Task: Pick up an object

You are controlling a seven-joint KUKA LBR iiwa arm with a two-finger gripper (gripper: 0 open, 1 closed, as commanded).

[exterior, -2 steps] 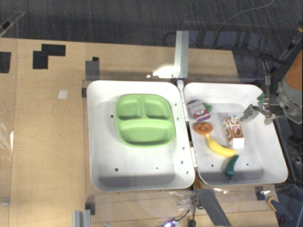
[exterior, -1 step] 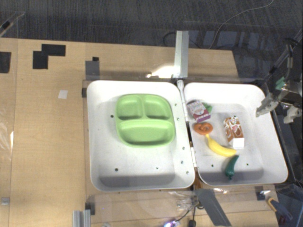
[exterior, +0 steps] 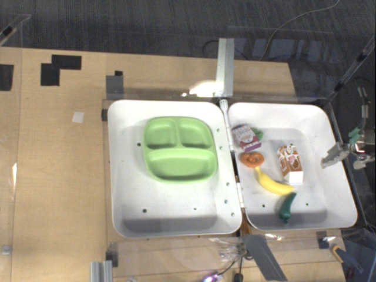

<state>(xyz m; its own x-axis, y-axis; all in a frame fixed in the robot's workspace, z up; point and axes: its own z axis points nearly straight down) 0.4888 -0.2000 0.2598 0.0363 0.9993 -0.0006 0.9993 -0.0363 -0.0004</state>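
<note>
I'm looking down on a pale wooden worktop (exterior: 53, 175) with black marker patches near its far left corner and dark carpet beyond it, a thin cable trailing across. Two shallow white bins sit side by side. The left bin (exterior: 126, 207) carries a green divided plate (exterior: 179, 148). The right bin (exterior: 320, 128) holds the pickable things: a small purple-and-white packet (exterior: 246, 137), an orange ring (exterior: 252, 158) just beside it, a yellow banana (exterior: 273, 183), a red-and-white box (exterior: 290, 162) and a dark green vegetable (exterior: 286, 207) nearest me. The hand (exterior: 352, 150) sits at that bin's right rim, away from all of them; I cannot tell its state.
</note>
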